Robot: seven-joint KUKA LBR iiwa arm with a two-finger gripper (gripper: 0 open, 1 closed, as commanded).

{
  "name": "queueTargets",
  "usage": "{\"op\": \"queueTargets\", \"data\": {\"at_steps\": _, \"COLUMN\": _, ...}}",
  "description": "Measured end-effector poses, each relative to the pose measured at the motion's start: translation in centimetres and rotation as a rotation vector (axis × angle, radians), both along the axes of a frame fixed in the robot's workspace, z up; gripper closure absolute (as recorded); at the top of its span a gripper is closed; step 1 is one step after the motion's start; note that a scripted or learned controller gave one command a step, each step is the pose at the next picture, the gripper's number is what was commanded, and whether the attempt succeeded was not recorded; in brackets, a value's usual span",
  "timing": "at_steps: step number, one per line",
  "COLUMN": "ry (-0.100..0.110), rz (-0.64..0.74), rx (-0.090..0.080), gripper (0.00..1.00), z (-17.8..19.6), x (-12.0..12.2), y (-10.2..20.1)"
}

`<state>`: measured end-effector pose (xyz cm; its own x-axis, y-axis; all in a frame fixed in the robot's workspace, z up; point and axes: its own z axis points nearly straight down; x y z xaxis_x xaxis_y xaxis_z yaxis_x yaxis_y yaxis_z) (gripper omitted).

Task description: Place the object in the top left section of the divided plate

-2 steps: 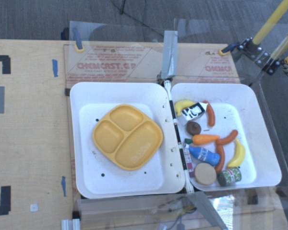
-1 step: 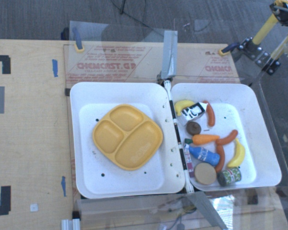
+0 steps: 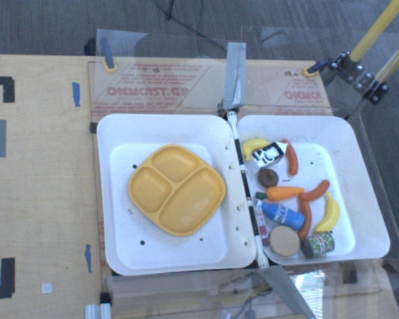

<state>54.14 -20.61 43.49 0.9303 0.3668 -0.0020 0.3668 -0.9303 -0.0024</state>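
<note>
Evidently nothing picked yet: divided plate (image 3: 177, 189) bare in left bin (image 3: 120, 244), carrot (image 3: 284, 193) and other toys heaped in right bin (image 3: 369, 178). Cannot tell gripper state. Next calls for a clean grasp

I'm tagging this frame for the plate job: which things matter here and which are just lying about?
Job:
yellow divided plate
left bin
toy pile in right bin: carrot, banana, blue bottle

Lying about:
blue tape
cardboard sheet
</note>
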Motion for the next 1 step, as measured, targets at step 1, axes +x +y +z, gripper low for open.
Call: {"op": "queueTargets", "data": {"at_steps": 1, "ry": 0.001, "rz": -0.032, "rx": 0.0, "gripper": 1.0, "z": -0.04, "x": -4.74, "y": 9.56}}
